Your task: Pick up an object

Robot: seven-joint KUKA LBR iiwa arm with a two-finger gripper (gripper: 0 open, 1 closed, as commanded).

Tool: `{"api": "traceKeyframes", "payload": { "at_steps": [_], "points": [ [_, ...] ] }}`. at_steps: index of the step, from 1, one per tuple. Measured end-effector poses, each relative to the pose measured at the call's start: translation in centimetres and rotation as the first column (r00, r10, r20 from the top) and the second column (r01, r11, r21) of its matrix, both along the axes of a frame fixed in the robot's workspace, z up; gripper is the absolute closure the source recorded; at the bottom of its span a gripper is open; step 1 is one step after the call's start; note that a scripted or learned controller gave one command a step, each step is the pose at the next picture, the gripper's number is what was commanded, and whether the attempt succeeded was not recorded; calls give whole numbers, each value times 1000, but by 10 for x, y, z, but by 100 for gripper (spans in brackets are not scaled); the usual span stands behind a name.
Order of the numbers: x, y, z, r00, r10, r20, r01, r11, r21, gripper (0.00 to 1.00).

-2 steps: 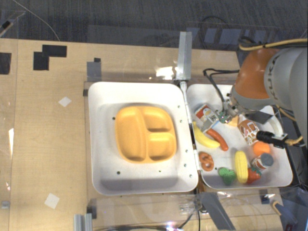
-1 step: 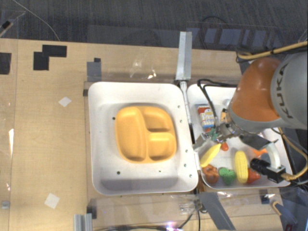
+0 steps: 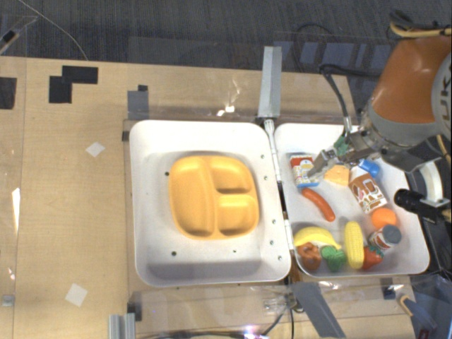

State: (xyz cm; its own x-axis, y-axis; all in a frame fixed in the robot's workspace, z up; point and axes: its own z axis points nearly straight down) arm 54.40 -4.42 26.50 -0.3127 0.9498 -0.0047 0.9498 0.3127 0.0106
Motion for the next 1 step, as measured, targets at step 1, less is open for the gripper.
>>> {"api": "traceKeyframes", "payload": {
  "at_steps": [1],
  "points": [
    [-9,-27,48,1000,25,-1,-25,1000,-1,0]
  ]
}}
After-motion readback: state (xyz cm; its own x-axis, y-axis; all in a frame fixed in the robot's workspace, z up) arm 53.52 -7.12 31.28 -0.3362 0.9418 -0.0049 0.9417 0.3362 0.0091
